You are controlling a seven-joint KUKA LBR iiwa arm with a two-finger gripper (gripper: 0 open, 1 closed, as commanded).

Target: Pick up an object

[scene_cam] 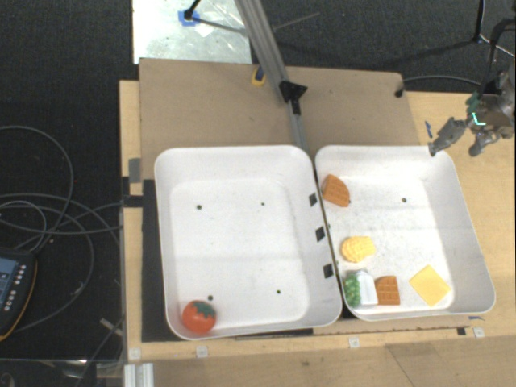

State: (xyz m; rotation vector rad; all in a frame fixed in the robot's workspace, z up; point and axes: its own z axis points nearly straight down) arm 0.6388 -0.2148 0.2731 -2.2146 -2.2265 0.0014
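Note:
A red tomato [197,316] lies in the front left corner of the left bin [234,161]. The right bin [451,184] holds an orange croissant-like piece [335,190] near its back left, a yellow corn piece [357,249], a green and white item [357,289], a brown waffle [387,290] and a yellow cheese slice [430,285] along its front. My gripper [460,142] hangs at the far right, above the bench just beyond the right bin's back right corner, open with nothing between its fingers.
A slanted metal pole [266,43] rises from the bench behind the bins. Cables [48,216] and a handheld pendant [12,285] lie on the dark floor at the left. A black cable runs across the bench's back right.

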